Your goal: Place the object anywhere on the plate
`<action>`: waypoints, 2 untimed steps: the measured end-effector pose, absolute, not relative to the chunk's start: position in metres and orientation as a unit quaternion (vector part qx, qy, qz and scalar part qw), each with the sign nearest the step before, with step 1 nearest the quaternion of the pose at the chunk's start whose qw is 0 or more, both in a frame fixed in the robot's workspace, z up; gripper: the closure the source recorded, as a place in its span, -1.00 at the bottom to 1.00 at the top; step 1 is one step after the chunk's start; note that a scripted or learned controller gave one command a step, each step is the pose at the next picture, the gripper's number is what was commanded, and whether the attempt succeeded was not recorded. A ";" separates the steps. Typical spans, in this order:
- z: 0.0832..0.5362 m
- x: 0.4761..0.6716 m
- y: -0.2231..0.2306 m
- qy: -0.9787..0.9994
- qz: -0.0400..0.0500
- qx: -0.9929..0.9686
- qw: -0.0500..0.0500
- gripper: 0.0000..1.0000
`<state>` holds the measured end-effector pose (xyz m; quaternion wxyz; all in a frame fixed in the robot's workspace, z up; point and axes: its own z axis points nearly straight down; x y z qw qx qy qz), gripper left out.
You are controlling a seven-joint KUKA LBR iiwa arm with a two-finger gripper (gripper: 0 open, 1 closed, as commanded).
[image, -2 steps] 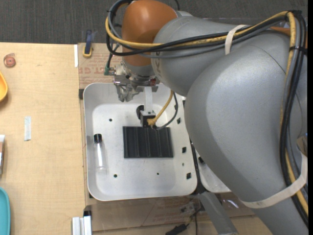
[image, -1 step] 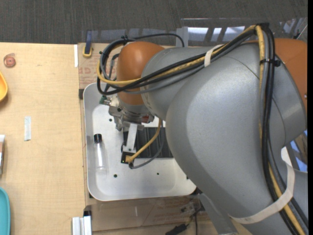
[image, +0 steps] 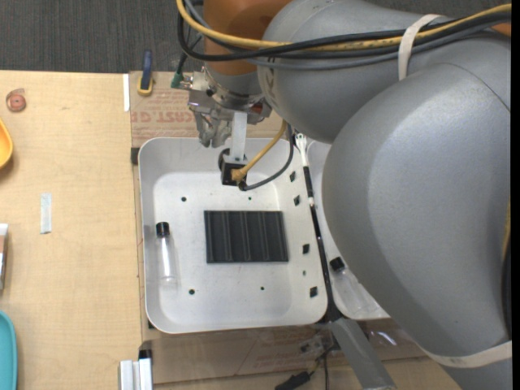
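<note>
**Clear tube point(image: 166, 257) lies beside the plate, not yet on it**

Capped in black, the tube is seen lying along the left wall of the white bin point(image: 236, 320), left of centre in the frame. It is near the black ribbed plate point(image: 245, 236) but apart from it. The gripper point(image: 213, 139) is held over the bin's upper edge, well apart from the tube; whether it is spread or closed cannot be told. The tube is judged light, stiff, smooth and prone to rolling. It is best gripped across its middle, square to its long axis.
</note>
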<state>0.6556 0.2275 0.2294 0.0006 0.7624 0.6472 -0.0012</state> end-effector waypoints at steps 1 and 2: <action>0.172 0.575 0.227 0.609 -0.003 0.793 0.000 1.00; 0.302 0.659 0.227 0.667 -0.001 0.745 0.001 1.00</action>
